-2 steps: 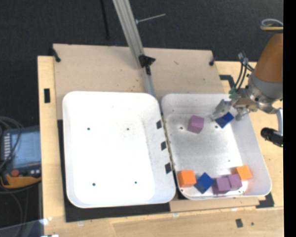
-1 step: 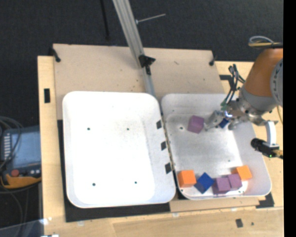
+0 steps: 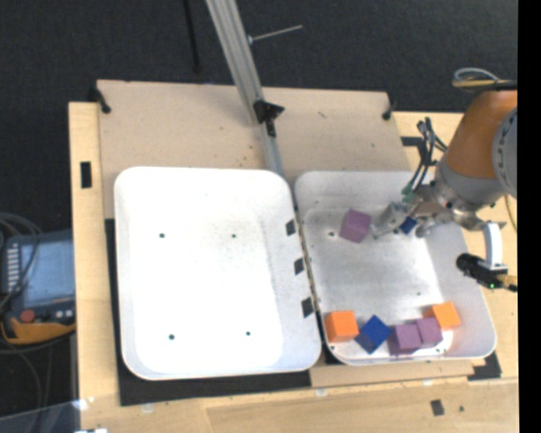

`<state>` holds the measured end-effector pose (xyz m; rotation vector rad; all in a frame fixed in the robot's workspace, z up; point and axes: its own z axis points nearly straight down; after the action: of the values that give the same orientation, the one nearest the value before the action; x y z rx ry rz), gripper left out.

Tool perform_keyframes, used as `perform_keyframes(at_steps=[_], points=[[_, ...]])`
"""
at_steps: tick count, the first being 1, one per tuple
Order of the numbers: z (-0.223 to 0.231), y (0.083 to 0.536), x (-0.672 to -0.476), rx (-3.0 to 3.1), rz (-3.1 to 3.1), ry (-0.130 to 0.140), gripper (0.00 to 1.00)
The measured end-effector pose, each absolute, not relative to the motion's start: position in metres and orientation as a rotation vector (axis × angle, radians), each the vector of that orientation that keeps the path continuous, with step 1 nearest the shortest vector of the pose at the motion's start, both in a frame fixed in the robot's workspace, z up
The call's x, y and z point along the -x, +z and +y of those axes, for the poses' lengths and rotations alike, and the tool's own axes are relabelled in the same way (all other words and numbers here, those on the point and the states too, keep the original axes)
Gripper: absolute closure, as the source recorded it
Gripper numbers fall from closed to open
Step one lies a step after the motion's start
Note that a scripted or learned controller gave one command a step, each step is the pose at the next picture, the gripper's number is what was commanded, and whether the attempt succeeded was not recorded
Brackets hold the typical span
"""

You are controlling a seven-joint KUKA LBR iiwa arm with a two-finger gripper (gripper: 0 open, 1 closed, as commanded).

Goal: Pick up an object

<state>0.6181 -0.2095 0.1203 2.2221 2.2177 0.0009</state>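
1. camera view: the right bin [image 3: 451, 242] holds all the loose pieces. a purple cube [image 3: 355, 225] sits alone in its upper part, toward the left wall. along the lower edge lie an orange block [image 3: 342, 325], a blue block [image 3: 374, 333], two purple blocks [image 3: 414, 336] touching each other, and another orange block [image 3: 446, 314] at the right end.
2. camera view: the left bin [image 3: 207, 269] lies beside it, the two bins on a pale surface [image 3: 189, 124].
3. camera view: the arm reaches in from the right, and the gripper [image 3: 392, 221] is low in the right bin, just beside the purple cube on its right side. the jaws are too small and blurred to read; whether they stand apart or together cannot be told.
4. progress, as a judgement: nothing appears lifted, since every piece looks to be resting on the bin floor. the cube seems the likely target. the approach looks nearly made; the closing on a piece and the lift are both left to do.
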Motion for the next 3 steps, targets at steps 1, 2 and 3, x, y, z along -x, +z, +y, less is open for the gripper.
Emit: perform_keyframes(at_steps=[1,2,3], points=[[-0.211,0.131,-0.619,-2.221,2.215,0.004,1.0],[-0.204,0.185,-0.627,-2.212,2.221,0.006,1.0],[-0.205,0.233,-0.628,-2.21,2.223,0.005,1.0]])
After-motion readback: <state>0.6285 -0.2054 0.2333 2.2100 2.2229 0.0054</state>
